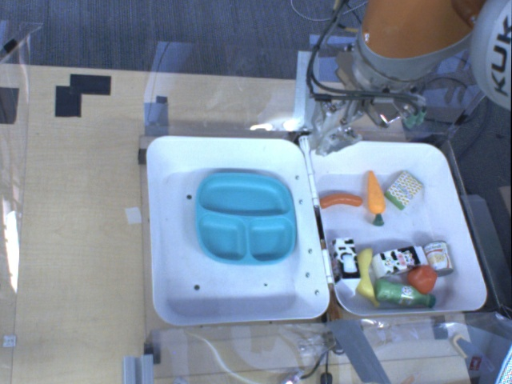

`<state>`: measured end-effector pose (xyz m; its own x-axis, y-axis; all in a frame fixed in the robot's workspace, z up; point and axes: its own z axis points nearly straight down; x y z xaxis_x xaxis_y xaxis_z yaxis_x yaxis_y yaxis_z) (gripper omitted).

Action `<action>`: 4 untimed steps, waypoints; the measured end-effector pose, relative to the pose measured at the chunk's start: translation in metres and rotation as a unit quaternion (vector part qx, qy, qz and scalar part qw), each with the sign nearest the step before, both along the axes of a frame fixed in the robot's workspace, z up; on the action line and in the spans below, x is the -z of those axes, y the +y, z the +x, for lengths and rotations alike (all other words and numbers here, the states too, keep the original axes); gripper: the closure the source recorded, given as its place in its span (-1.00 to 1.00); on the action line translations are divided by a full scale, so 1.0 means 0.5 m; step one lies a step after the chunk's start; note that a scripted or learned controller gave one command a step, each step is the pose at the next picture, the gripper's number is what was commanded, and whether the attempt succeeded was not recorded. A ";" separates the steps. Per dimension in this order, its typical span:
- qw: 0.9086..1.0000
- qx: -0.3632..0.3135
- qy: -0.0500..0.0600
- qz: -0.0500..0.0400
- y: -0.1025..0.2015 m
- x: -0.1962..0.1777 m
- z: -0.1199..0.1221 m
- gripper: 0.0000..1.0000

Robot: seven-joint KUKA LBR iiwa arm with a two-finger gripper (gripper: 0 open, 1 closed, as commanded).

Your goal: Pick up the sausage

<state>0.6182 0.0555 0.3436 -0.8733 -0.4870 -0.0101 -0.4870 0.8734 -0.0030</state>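
While the gripper (334,137) hangs over the far left corner of the right bin (456,184), we count two bins, one blue tray (245,217) with three compartments in the left bin (172,238), one sausage (341,201), one carrot (375,194), two cow-print cartons (344,258), one small can (437,257) and one green bottle (404,294). How far the tool is open we cannot tell, and we see nothing held in it. The sausage, orange-red, slim and slightly curved, lies crosswise a little nearer us than the tool, just beside the carrot.
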 end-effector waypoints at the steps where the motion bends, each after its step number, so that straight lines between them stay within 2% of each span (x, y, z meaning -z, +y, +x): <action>1: 0.998 -0.063 0.001 0.000 0.057 0.213 0.103 1.00; 2: 1.000 -0.028 -0.001 0.001 0.075 0.178 0.104 1.00; 3: 0.997 -0.083 -0.003 0.000 0.033 -0.041 0.104 1.00; 4: 0.985 -0.175 -0.003 0.000 0.104 -0.047 0.103 1.00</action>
